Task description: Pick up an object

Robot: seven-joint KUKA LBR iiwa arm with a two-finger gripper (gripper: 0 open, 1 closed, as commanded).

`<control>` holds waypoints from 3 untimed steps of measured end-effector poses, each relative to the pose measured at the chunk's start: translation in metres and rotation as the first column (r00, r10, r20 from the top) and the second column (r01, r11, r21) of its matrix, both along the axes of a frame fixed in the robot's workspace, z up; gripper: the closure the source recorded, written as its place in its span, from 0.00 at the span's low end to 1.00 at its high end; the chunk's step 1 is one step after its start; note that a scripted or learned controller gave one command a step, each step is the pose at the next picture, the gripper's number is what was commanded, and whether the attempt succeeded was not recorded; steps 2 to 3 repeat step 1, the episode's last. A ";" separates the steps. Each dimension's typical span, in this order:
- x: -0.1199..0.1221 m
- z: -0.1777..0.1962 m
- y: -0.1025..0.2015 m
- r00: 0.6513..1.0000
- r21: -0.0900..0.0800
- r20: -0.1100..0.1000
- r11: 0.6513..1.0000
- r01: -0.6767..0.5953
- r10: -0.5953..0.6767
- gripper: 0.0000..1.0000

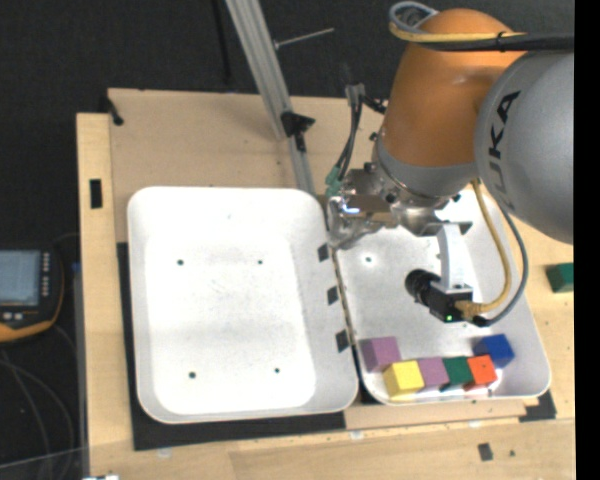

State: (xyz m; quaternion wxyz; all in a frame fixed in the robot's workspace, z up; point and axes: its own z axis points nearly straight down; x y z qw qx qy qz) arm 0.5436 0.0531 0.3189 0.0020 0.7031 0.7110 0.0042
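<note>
Fingers of the gripper (352, 216) are hiding under the wrist (412, 183), so I cannot tell if they are open or closed; I am seeing no object held there. The gripper is hanging over the far left corner of the bin with the blocks (390, 278), close to its left wall.

The blocks are lying along the near wall of this bin: a purple block (380, 352), a yellow block (404, 377), a pale purple block (432, 371), a green block (457, 371), an orange block (480, 370) and a blue block (496, 349). They are sitting close together, well apart from the gripper.

In my judgement the approach is not yet finished. To do it well, the gripper is needing to cross the bin to its near wall and choose a block with free sides. The purple block, a little farther from that wall, is looking easiest. The fingers should be opening wide before the descent and going straight down, so they are not pushing the neighbours.

The arm (540, 138) is reaching over the far right side of the bin, its orange band (440, 88) above the far end, the wrist pointing down and leaning toward the left wall.
</note>
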 end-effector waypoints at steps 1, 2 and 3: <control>-0.039 -0.020 0.022 1.000 -0.003 -0.011 1.000 0.006 -0.006 1.00; -0.039 -0.020 0.022 1.000 -0.003 -0.011 1.000 0.006 -0.006 1.00; -0.039 -0.020 0.022 1.000 -0.003 -0.011 1.000 0.006 -0.006 1.00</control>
